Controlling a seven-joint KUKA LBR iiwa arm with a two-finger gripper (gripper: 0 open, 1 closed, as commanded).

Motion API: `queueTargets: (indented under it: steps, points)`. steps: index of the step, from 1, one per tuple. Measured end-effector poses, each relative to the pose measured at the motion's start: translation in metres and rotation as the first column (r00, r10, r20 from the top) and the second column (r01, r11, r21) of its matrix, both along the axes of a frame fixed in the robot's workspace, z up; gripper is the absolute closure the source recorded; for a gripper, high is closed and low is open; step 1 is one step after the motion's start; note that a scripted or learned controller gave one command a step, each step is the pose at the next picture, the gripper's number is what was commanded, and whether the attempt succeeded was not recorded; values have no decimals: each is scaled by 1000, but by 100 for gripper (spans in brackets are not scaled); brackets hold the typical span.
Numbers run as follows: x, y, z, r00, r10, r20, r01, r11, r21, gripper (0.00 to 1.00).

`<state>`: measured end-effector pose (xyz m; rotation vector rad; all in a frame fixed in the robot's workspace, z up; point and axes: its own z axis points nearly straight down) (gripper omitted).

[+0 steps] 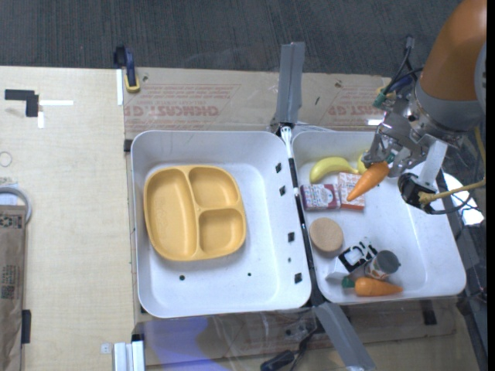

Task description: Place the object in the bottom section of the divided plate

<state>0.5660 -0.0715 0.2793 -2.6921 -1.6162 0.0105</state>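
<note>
Gripper pinches the top of a tapered orange carrot, hanging tilted over the right bin; yellow divided plate sits left

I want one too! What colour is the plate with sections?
Yellow-orange, plain all over. The divided plate shows best in the camera view.

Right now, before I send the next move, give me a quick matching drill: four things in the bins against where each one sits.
Things:
1. divided plate
2. banana
3. lower carrot
4. round wooden disc

Places:
A. right bin, near front edge
B. left bin
C. right bin, back end
D. right bin, middle, near the divider between the bins

Pairs: 1-B, 2-C, 3-A, 4-D
</note>
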Motion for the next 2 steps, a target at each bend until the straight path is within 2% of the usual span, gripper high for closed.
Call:
queueTargets:
  steps: [1,2]
  points:
    - [-5,10,8,995,98,1,-98,995,1,100]
    - [-6,76,-89,951,309,1,-309,951,3,100]
